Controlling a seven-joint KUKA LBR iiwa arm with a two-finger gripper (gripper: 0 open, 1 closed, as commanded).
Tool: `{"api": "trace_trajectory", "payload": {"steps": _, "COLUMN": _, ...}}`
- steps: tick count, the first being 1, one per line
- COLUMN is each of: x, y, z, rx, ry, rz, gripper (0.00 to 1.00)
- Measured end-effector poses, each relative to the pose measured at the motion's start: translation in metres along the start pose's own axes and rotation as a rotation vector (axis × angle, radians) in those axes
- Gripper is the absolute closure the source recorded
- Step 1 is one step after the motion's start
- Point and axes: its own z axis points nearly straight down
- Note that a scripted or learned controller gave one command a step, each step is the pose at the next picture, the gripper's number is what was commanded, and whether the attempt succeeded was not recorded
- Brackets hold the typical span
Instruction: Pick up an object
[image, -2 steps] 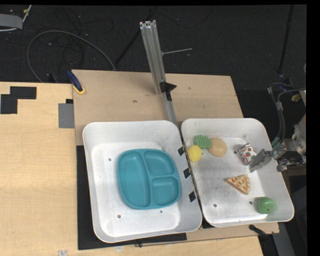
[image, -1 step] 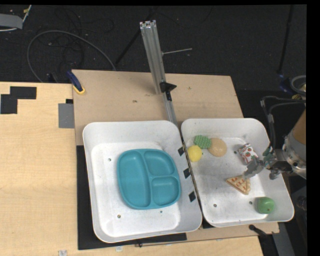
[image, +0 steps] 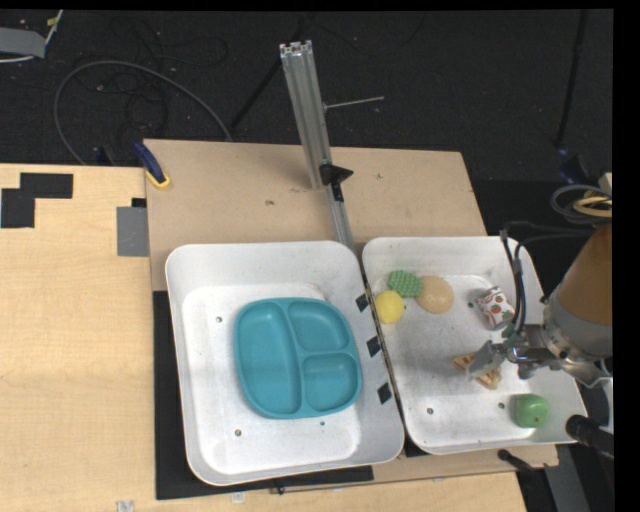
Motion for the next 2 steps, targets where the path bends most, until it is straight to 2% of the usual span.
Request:
{"api": "trace_trajectory", "payload": {"steps": 1, "x": 0.007, "y": 0.002, "z": 0.046, "rx": 0.001, "ry": 0.001, "rz": 0.0, "gripper": 0.0}}
{"api": "trace_trajectory", "payload": {"steps": 2, "x": 0.005, "y": 0.002, "z": 0.033, "rx": -0.002, "ry": -0.001, "rz": 0.005, "gripper": 1.0}}
